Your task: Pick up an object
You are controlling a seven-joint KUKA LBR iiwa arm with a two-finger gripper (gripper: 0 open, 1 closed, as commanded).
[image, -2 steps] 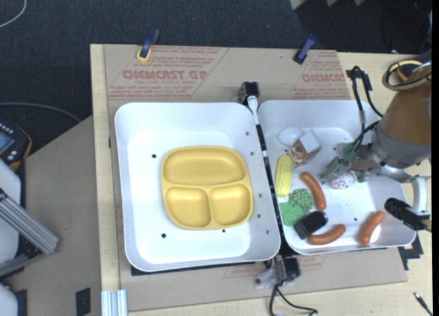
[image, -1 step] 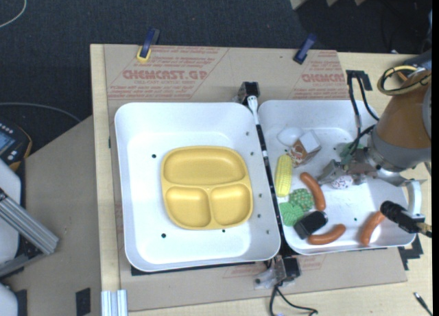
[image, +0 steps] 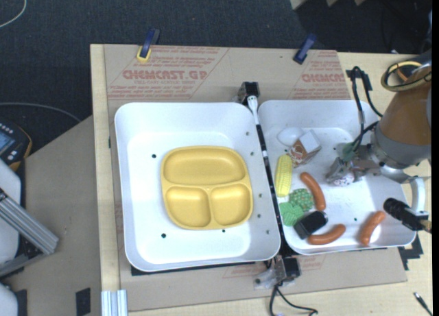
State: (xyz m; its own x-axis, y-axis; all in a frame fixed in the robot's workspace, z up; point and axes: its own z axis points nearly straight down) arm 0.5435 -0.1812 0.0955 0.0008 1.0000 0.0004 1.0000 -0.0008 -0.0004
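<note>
The right bin (image: 322, 112) holds several small items: a yellow corn cob (image: 283, 175), a green leafy piece (image: 296, 205), a black block (image: 310, 223), a brown and white box (image: 305, 147), a white lump (image: 289, 135) and three orange sausages (image: 314, 190) (image: 327, 234) (image: 371, 227). My gripper (image: 345, 168) is low over the right half of this bin, reaching in from the right under the orange band (image: 405, 112). A small greenish and pale shape lies right at its tip. I cannot make out whether anything is held.
In the left bin (image: 134, 171) lies a yellow divided plate (image: 206, 186). Clamps (image: 145, 46) (image: 304, 49) grip the cardboard bench top at the back. Black cables (image: 360, 95) run behind the right bin. A dark part (image: 403, 213) juts over that bin's right rim.
</note>
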